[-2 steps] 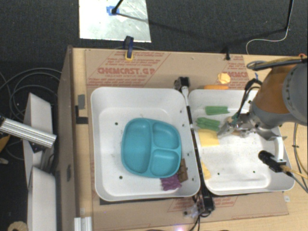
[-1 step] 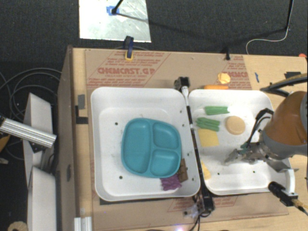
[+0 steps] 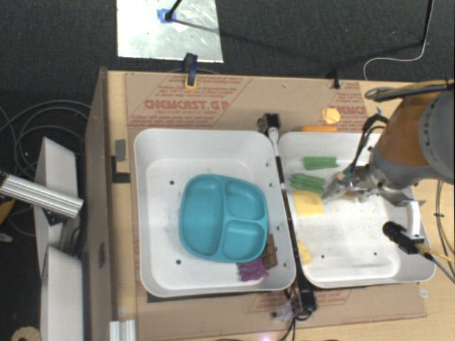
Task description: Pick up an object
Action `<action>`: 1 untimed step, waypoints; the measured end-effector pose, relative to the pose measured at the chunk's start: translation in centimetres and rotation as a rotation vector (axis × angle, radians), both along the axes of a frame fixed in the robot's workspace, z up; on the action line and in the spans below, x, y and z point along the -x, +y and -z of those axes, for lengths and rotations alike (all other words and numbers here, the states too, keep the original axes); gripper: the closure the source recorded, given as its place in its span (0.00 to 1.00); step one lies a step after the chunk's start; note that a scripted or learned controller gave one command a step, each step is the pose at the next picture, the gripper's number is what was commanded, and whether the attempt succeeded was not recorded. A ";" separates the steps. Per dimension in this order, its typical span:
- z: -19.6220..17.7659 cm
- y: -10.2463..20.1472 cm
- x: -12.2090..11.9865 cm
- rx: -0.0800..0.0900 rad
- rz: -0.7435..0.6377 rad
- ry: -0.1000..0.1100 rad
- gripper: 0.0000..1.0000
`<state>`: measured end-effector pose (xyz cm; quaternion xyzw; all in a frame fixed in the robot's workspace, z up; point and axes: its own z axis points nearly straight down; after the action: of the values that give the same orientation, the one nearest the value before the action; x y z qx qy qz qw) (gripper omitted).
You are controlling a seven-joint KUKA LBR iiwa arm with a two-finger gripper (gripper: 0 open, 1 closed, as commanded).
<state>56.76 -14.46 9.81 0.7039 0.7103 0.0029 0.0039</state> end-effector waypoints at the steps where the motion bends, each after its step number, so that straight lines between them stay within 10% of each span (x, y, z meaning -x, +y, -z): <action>1: 1.5 -2.5 7.1 -0.001 0.012 0.014 0.00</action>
<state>49.64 -16.96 8.35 0.7082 0.7060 -0.0016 -0.0014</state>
